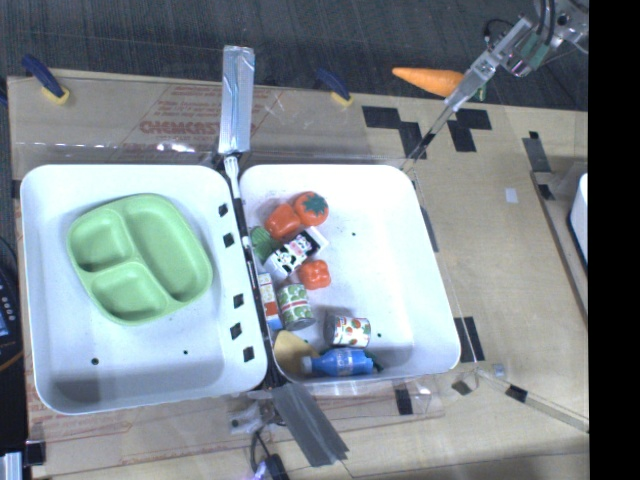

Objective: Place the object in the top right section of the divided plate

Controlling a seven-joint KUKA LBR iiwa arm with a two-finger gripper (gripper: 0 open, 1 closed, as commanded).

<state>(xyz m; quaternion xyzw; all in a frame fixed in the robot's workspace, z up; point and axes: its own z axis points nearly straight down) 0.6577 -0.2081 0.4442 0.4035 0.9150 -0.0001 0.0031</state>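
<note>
An orange carrot [428, 79] hangs in the air beyond the bench's far edge, above and behind the right bin. Its thick right end sits between the fingers of my gripper [468, 82], which reaches in from the top right and is shut on it. A thin dark finger [432, 130] runs down-left from there toward the right bin's far corner. The green divided plate [76, 236] lies in the left bin [50, 368], far to the left of the gripper; it has two small sections and one larger section on its right side.
The right bin [420, 298] holds a cluster along its left side: a red-orange tomato-like toy [297, 214], a small red piece [315, 274], several small cans [295, 308], and a blue bottle [340, 364]. A taped grey strip [237, 98] stands behind the bins' divide.
</note>
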